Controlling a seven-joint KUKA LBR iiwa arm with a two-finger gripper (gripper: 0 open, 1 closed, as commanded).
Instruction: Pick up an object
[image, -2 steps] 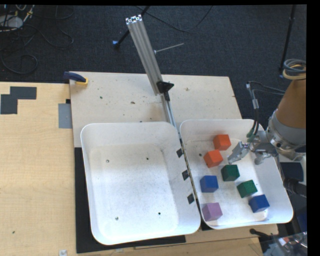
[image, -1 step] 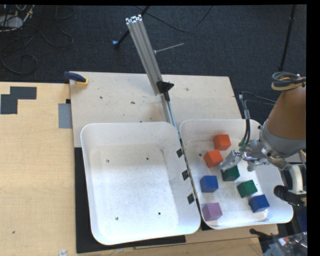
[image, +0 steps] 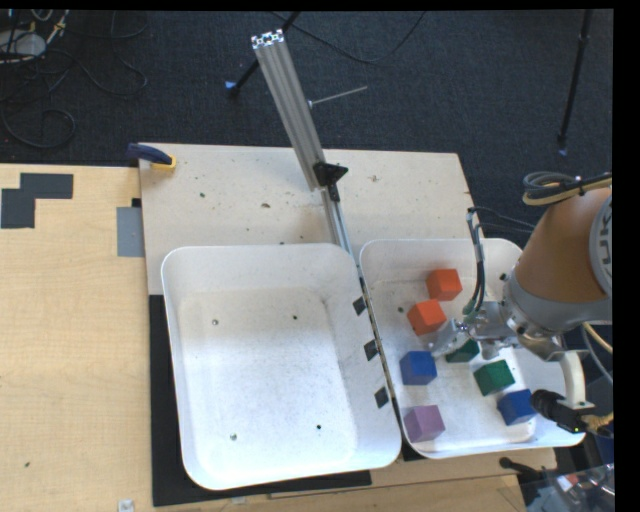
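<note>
The right bin holds several small blocks. Two orange blocks lie near its middle, and a blue block and a purple block sit by its left wall. A green block and a second blue block lie toward the front right. My gripper is low in this bin, right of the lower orange block and just above a dark green block. That block is partly hidden under the gripper, and I cannot make out whether it is held.
The left bin stands beside the right one, sharing a divider with black clips. A slanted aluminium post rises behind the bins. A blue and yellow clamp sits at the bench's back left corner. The arm's orange band overhangs the right bin's right edge.
</note>
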